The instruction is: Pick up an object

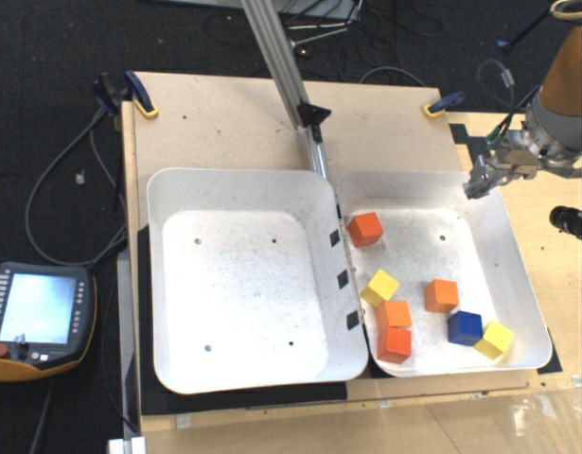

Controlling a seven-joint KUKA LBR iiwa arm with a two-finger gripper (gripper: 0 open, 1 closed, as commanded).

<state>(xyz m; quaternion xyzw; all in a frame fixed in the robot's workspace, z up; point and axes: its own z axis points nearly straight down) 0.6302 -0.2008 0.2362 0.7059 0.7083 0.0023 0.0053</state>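
At the far left of the frame, a pendant with a lit screen lies on the dark floor, below the middle. The bench takes the centre of the frame, and two clamps hold its upper corners. The left bin sits in the left-centre part of the bench. A grey metal pole comes down from the top of the frame and ends between the two bins.

The right bin holds seven cubes. An orange cube lies alone in its upper left part. Lower, a yellow cube is near the bin's left wall, and just under it an orange cube touches a red cube. More to the right there is another orange cube. Below it a blue cube touches a second yellow cube, which lies in the lower right corner of the bin.

The gripper hangs at the upper right of the frame, over the upper right rim of the right bin, well apart from all cubes. I cannot tell if it is released or clenched. Nothing is seen in it.
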